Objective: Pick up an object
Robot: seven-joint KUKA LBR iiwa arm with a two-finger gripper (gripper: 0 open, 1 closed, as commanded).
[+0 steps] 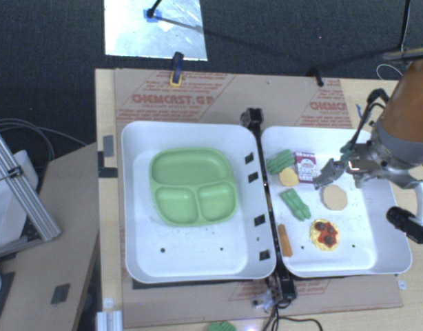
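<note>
Camera view looks down on two shallow white bins set side by side on a worktop (198, 95) covered with printed brown cardboard. The left bin (139, 254) holds a pale green plastic tray (192, 186) with rounded corners, moulded into one long compartment and two smaller ones. In the right bin (384, 250) several small toy foods are scattered: a ridged green vegetable piece (280, 161) near the top left, a round yellow disc (289, 177) just below it, a small red and white printed carton (306, 166) beside them, a second knobbly green piece (295, 203) lower down, a thin orange stick (284, 241) against the left wall, a flat yellow round with red topping (324, 234) near the bottom, and a smooth, pale tan cookie-like disc (335, 198) in the middle. The grey metal hand (328, 172) is seen over the right bin, between the carton and the tan disc, close above the disc's upper left edge. Whether its tips are spread or pressed together cannot be told, and nothing is seen pinched in it. A glossy orange band (413, 109) tops the grey wrist.
</note>
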